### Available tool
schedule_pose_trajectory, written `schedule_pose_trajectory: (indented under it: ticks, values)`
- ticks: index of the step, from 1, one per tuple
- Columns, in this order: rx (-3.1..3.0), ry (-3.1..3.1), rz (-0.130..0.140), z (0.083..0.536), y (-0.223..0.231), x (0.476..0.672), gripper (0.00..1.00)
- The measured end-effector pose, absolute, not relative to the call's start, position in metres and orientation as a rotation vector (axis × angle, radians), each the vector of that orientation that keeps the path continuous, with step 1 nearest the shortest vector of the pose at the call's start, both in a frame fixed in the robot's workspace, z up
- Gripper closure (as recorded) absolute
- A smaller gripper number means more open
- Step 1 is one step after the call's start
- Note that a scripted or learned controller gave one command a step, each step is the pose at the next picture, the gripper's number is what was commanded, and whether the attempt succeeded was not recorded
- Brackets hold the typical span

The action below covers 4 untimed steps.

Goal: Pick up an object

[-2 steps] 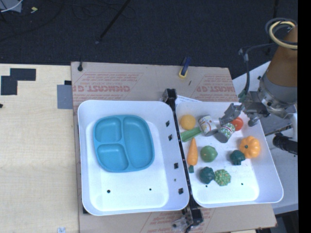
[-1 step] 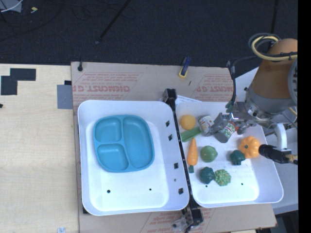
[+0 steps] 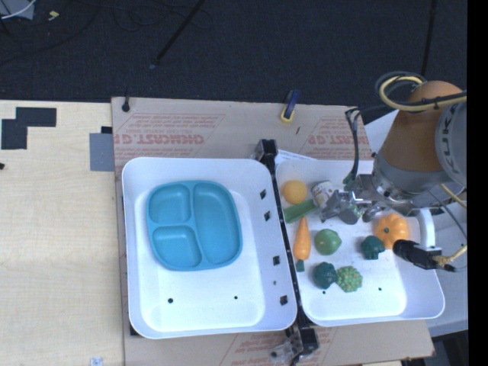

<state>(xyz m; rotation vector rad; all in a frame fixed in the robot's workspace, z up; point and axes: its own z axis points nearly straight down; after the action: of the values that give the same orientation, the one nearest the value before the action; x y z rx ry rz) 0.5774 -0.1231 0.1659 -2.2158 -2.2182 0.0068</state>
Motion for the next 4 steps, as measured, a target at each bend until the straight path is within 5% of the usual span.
schedule_pose_trajectory:
  ticks: [1, 2, 3, 4]
  values:
    - [-2.216, -2.217, 0.006, 0.103, -0.119, 0.582, 0.00]
    - [-2.222, -2.215, 0.004, 0.086, -0.118, 0.581, 0.00]
    - [-2.227, -2.208, 0.005, 0.097, -0.119, 0.581, 1.00]
    - [-2.221, -2.225, -0.003, 0.160, -0.119, 0.585, 1.00]
